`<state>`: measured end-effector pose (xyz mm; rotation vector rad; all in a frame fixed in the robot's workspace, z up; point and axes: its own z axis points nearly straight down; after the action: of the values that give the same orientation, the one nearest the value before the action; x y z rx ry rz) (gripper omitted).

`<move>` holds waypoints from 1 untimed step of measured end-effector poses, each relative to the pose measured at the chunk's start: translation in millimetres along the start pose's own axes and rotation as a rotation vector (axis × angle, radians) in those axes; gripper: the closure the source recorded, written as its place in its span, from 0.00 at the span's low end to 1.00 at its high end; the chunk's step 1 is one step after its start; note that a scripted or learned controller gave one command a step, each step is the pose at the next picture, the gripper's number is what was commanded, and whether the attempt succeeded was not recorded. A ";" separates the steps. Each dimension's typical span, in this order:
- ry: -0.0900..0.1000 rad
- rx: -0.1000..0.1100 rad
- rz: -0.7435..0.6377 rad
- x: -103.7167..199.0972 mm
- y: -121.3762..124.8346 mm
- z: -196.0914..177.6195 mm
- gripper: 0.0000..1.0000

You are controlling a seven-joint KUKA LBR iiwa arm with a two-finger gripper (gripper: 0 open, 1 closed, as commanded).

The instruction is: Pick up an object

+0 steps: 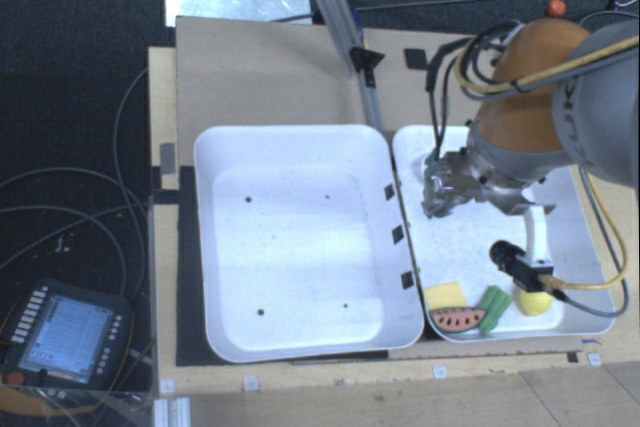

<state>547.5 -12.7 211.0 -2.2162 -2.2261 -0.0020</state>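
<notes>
Camera view: gripper [437,200] low over right bin [585,255] near its left wall, can't tell jaws' state. Targets sit at bin's front edge: watermelon slice [458,320], yellow block [445,294], green piece [493,308], lemon [534,302]. Best shift frontward, centre over one piece, descend straight

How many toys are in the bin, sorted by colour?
Yellow: 2, a yellow block and a yellow round piece
Green: 1, a green piece
Red: 1, a watermelon slice
Total: 4
</notes>
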 end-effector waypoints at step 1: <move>0.001 -0.001 -0.001 57.8 -12.5 -11.9 1.00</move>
<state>534.7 45.0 223.0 -2.2149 -2.2275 -0.0032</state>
